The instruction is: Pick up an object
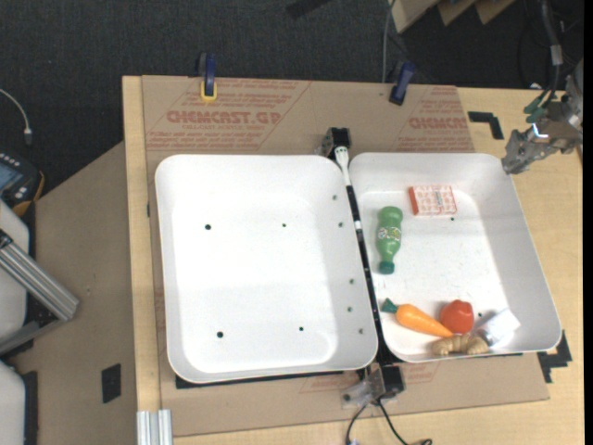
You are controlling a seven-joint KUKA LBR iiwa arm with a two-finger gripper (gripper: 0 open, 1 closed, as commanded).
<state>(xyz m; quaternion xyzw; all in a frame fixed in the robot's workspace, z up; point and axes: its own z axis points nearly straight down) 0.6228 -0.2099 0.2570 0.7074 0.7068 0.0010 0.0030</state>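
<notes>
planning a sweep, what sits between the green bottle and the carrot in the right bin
In the camera view, bare white bin floor separates the green bottle from the carrot; nothing lies between them.

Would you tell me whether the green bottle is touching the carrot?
Apart. The camera view shows bare white bin floor between the green bottle and the carrot.

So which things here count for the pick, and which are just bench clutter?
For the pick:
green plastic bottle
orange toy carrot
round red toy
red-patterned flat packet
gripper

Lying about:
blue clamps
cardboard sheet
</notes>
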